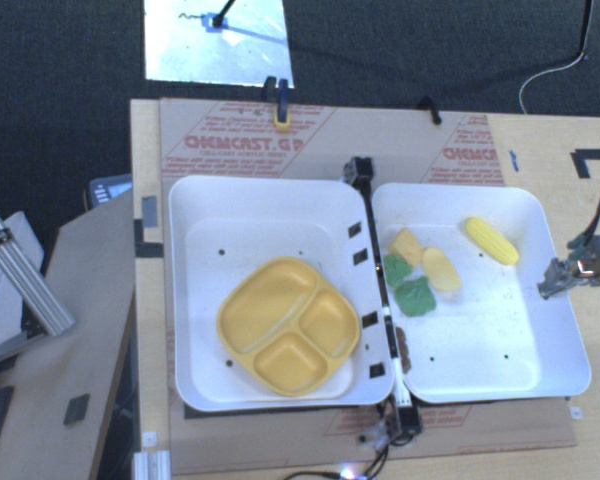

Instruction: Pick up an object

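In the right bin (500, 368) lie a yellow corn cob (492, 240) near the back right, a pale yellow piece (407, 247), a yellow oval piece (441, 269) and green leafy pieces (411, 290) near the left wall. The gripper (558, 278) sits at the right bin's right rim, coming in from the right edge of the view, well to the right of the corn and apart from it. Nothing shows between its fingers.
A yellow divided plate (289, 325) rests in the left bin (210, 218). Black clips line the divider between the bins. A shiny metal sheet (218, 26) lies beyond the bench, and cables run at the top right.
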`<state>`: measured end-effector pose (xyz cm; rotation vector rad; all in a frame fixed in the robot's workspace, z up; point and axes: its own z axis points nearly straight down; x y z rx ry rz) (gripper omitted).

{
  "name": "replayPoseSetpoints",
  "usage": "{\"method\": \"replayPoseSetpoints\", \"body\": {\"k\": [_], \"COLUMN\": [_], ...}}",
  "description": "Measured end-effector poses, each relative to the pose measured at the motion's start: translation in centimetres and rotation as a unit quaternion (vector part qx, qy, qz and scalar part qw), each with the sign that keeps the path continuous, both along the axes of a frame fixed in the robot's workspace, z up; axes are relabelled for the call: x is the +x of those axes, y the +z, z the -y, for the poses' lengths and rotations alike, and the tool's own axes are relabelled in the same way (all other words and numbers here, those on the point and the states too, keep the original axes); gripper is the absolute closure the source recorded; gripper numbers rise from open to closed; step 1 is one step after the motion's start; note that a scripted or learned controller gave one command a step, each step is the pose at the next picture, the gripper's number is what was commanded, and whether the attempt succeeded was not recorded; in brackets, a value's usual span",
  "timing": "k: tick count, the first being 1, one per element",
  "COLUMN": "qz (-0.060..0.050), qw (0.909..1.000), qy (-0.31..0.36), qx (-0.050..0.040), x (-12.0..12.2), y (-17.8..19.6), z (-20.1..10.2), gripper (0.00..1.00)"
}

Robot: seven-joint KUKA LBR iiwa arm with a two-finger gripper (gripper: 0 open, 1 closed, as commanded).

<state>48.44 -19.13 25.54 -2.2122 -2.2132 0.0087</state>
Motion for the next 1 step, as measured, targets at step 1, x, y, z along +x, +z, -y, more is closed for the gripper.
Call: {"method": "replayPoseSetpoints", "body": {"k": [1], "qz": [0.010], "qw": [0.9999], "qy": [0.000], "qx": [-0.0041], "x": [0.57], "y": [5.32], "z": [1.62], "gripper": [1.00]}}
